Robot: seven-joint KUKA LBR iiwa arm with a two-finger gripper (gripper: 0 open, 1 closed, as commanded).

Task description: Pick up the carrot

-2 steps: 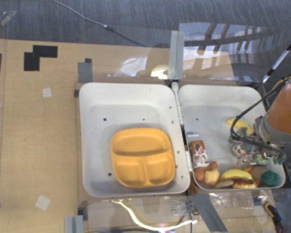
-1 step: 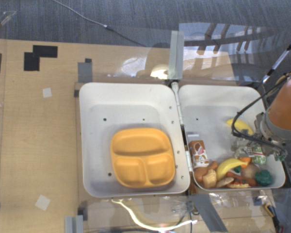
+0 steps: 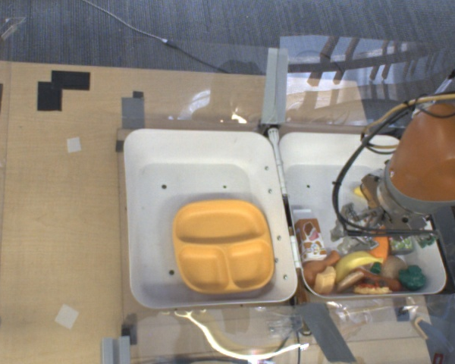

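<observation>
The pincer [image 3: 379,230] hangs low in the right bin [image 3: 311,161], just above the carrot [image 3: 380,246]. Whether it is open or closed, I cannot tell. A yellow tray [image 3: 222,244] lies in the left bin [image 3: 197,154].

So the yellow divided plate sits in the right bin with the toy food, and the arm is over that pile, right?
Not quite. The camera view shows the yellow divided plate alone in the left bin. The toy food lies in the right bin, with the arm over that pile.

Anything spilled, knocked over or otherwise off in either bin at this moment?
Nothing stands out. The yellow divided tray lies flat in the left bin. The toy food, with the banana and a small carton, is heaped in the right bin's near corner, all inside the rim, under the arm's wrist.
</observation>
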